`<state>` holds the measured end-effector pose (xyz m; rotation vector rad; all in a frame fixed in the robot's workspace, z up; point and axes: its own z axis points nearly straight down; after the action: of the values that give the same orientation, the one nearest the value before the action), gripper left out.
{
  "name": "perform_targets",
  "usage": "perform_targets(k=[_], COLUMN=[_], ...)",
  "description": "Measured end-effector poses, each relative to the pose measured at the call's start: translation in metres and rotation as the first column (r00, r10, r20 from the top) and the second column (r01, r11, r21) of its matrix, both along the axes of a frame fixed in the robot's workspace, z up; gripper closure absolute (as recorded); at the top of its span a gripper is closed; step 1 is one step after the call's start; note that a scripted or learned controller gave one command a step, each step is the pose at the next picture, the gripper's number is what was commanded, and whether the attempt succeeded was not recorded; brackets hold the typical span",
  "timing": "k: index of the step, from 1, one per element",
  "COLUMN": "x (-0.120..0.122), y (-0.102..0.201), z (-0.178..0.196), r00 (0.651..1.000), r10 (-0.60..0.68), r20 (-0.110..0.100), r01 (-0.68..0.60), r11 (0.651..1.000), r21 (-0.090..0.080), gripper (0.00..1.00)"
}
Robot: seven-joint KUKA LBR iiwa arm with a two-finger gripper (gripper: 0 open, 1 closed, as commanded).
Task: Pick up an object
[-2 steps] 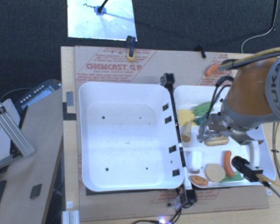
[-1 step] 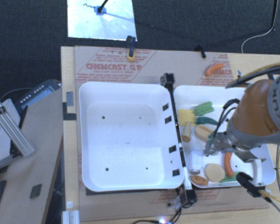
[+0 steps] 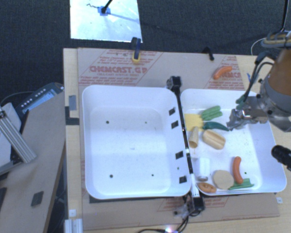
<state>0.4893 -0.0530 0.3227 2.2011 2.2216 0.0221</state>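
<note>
My gripper point(image 3: 234, 120) hangs over the right bin point(image 3: 269, 144), near its upper middle, at the end of the grey arm coming in from the right. Just left of it lie a dark green pod point(image 3: 214, 125) and a lighter green bean bundle point(image 3: 211, 113). Below them rest a tan bread roll point(image 3: 214, 139), a yellow piece point(image 3: 194, 121) and a beige cylinder point(image 3: 193, 137). Nearer the front edge are a carrot point(image 3: 237, 169), a round beige biscuit point(image 3: 223, 179), a white piece point(image 3: 203, 165) and a small orange-brown item point(image 3: 207, 187). Nothing shows as held.
The left bin point(image 3: 94, 144) sits beside the right one, with a black clipped divider point(image 3: 180, 130) between them. An orange sausage point(image 3: 223, 72) lies on the cardboard behind the right bin. A yellow clamp point(image 3: 136, 56) stands at the board's back edge.
</note>
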Motion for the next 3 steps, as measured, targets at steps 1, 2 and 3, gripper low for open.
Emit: perform_targets(k=[1,2,3], x=[-0.002,0.002,0.059], y=[0.082,0.119,0.119], z=[0.039,0.206,0.213], r00=[1.000,1.000,1.000], r10=[0.004,0.000,-0.008], r20=[-0.013,0.000,-0.013], r01=[-0.004,0.000,0.008], r11=[1.000,1.000,1.000], r21=[0.003,0.004,0.000], gripper=[1.00,1.00,1.00])
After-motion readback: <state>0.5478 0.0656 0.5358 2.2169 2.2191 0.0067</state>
